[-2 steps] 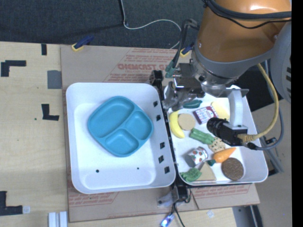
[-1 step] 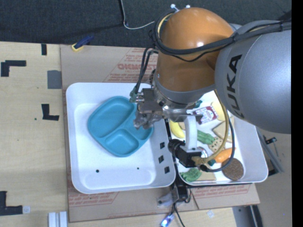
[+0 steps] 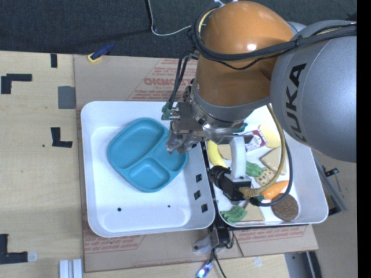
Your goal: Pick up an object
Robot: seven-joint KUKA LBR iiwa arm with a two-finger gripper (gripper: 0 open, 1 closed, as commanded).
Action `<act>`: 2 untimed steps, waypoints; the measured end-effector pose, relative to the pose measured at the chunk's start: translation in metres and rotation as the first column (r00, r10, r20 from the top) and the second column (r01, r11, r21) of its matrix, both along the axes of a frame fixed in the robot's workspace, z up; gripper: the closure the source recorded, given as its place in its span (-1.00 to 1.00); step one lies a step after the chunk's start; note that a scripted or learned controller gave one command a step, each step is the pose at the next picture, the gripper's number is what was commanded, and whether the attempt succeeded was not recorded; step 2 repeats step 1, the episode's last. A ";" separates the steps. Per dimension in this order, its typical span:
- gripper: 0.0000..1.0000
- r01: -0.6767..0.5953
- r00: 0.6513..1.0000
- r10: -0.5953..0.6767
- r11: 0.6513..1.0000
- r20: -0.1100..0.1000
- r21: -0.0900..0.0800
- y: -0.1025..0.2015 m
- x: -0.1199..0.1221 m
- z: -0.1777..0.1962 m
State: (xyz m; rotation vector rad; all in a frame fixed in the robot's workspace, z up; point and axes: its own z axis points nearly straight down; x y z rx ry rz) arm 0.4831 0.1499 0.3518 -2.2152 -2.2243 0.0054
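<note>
A single fixed camera looks down at a slant from above the desk [image 3: 35,97], taking in both white bins: the left bin [image 3: 95,172] in full, the right bin [image 3: 310,204] partly hidden. The arm [image 3: 313,91] enters from the right and sits close under the lens, so its orange band [image 3: 243,25] looms large across the upper middle.

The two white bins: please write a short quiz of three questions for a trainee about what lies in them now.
1. True or false: the blue plate lies in the left bin.
2. Which bin holds the banana and the carrot? A) left B) right
3. Fill in: the blue plate has ___ compartments.

Key: 1 true. 2 B, the right bin. 3 three.
</note>
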 end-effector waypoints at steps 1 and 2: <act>1.00 0.008 1.000 -0.008 1.000 -0.006 -0.003 -0.041 0.011 -0.097; 1.00 0.008 1.000 -0.008 1.000 -0.006 -0.003 -0.041 0.011 -0.097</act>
